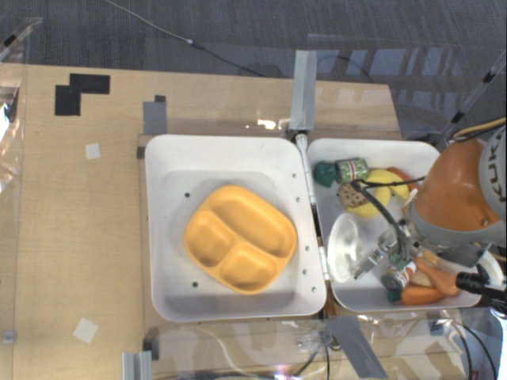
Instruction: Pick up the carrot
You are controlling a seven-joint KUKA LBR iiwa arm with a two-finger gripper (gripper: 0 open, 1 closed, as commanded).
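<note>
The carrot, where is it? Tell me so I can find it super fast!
Look in the right bin, the one the grey and orange arm reaches over. Go to its near right corner, just below the gripper. The carrot lies flat there, a plain orange stick beside a small bottle with a green cap.

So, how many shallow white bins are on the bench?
2. The left shallow white bin holds a yellow divided plastic plate. The right shallow white bin holds the orange carrot at its near edge; the arm hides part of this bin.
</note>
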